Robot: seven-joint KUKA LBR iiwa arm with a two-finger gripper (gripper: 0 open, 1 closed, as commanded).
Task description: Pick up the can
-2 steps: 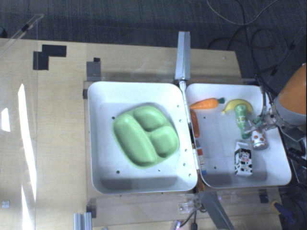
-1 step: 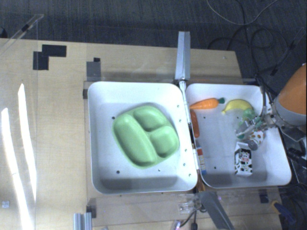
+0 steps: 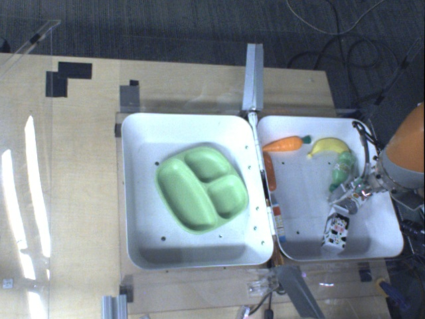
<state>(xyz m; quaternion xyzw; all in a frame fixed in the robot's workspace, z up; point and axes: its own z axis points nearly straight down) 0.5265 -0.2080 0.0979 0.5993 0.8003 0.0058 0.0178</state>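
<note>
hand (image 3: 348, 197) above one can (image 3: 337, 231); one carrot (image 3: 287, 144), one banana (image 3: 328, 147).

A robotics lab: two shallow white plastic bins (image 3: 192, 258) sit bolted to a pale wooden bench (image 3: 73, 198), with loose black cables (image 3: 345, 25) on dark carpet beyond the bench.
</note>
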